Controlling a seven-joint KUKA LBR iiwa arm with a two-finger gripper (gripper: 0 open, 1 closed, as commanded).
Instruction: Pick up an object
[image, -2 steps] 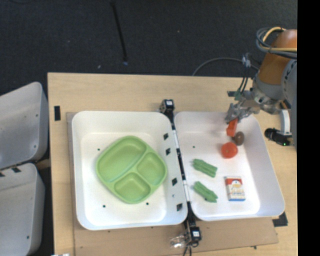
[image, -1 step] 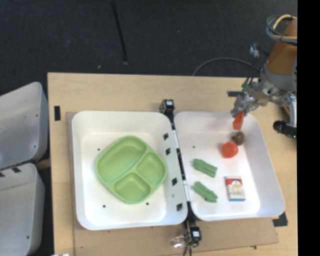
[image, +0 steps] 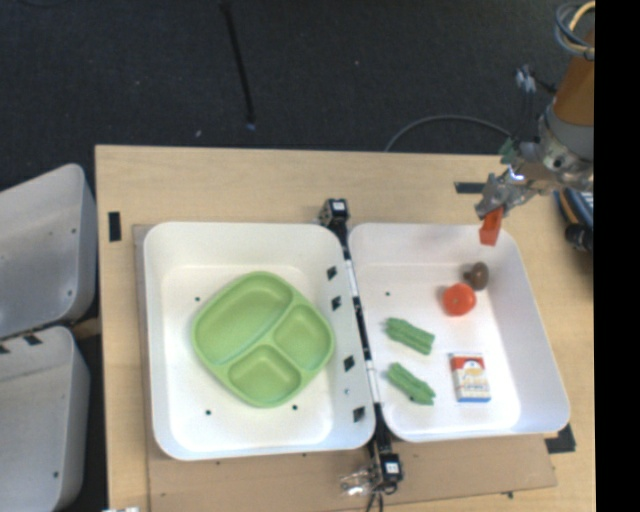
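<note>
- Camera view: the end effector (image: 489, 226) hangs over the far right corner of the right bin (image: 535, 330), grasping a small orange-red piece (image: 489, 231) between its fingers, above the bin floor.
- In the right bin lie a brown lump (image: 476, 275) touching a red tomato (image: 458, 299), two green pods (image: 409, 335) (image: 411, 384) nearer the divider, and a small carton (image: 469, 378).
- The left bin (image: 165, 300) on the counter (image: 240, 180) carries a green divided plate (image: 263, 338).

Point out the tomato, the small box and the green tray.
tomato (image: 459, 299), camera view, middle of its red top
box (image: 469, 378), camera view, centre of its printed face
tray (image: 263, 339), camera view, ridge between compartments
</note>
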